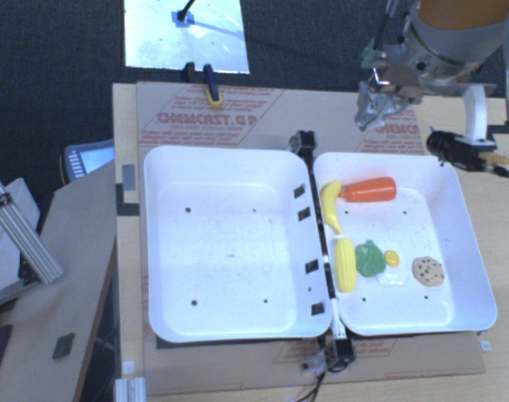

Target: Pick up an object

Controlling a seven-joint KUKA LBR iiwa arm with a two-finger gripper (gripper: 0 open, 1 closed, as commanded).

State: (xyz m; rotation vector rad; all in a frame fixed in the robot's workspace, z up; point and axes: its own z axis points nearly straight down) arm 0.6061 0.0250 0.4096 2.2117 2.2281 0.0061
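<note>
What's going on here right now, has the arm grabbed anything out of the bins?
Nothing is picked up at this moment. The gripper hangs above the bench behind the right bin, with nothing seen between its fingers. All the items lie in that bin: a banana, an orange carrot, a corn cob, a green leafy piece, a fried egg and a cookie. The left bin sits alongside.

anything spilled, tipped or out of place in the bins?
Nothing stands out. The orange carrot, yellow banana, yellow corn cob, green leafy piece, fried egg and round cookie all lie inside the right white bin.
</note>
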